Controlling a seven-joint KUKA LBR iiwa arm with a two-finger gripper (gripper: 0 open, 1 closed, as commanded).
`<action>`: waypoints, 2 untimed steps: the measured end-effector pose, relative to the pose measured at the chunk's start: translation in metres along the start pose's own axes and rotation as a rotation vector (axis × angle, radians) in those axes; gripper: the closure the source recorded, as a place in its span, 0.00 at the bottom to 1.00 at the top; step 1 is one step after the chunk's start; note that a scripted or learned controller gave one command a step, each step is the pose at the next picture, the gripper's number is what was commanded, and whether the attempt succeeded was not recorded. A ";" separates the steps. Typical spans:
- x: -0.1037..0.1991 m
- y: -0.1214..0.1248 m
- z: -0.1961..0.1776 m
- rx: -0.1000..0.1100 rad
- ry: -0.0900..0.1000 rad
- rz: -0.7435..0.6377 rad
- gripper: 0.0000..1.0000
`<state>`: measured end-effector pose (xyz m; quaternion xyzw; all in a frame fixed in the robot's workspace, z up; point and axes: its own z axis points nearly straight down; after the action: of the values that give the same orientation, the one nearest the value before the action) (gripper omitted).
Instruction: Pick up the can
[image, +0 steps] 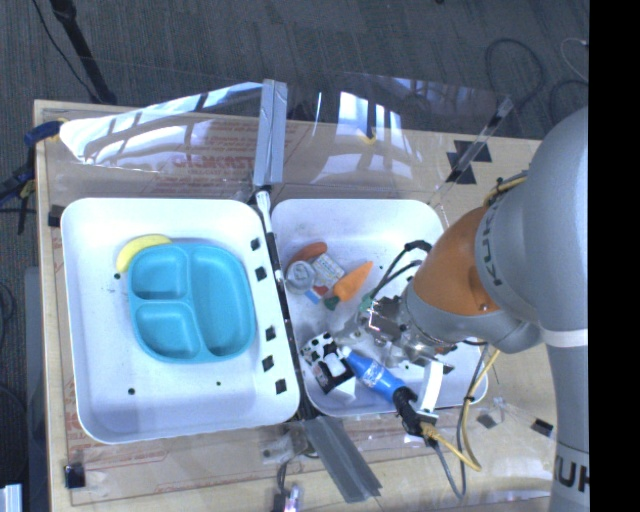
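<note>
While the grey arm with the orange wrist band (462, 272) reaches in from the right of the camera view, its two-finger gripper (385, 325) sits low over the right shallow white bin (400, 215). State of the fingers: cannot tell; the wrist housing and cables cover them.

The small metal can with a grey lid and pale printed label (312, 270) lies on its side in the upper left part of the right bin, just to the left of the gripper and apart from it. A red-brown oblong object (311, 250) lies just above the can. An orange carrot-shaped toy (352, 281) lies just to the can's right, tilted, between can and gripper. A small blue-green item (317, 296) sits just below the can; its identity is unclear.

Lower in the same bin: a black-and-white patterned object (325, 349) near the left wall, and a blue cylindrical object with a black end (376, 375) lying diagonally below the gripper.

Left shallow white bin (90, 330): a light blue plastic divided plate with three compartments (192, 302) lies flat, a yellow banana-shaped object (140, 247) partly tucked under its upper left edge.

Both bins rest side by side on the wooden desk (50, 200).
</note>
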<state>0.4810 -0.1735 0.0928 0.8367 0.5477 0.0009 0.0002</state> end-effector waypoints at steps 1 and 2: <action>0.002 0.002 -0.011 -0.004 0.000 -0.008 1.00; 0.002 0.002 -0.011 -0.004 0.000 -0.008 0.00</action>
<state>0.4835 -0.1729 0.1034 0.8345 0.5509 0.0021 0.0018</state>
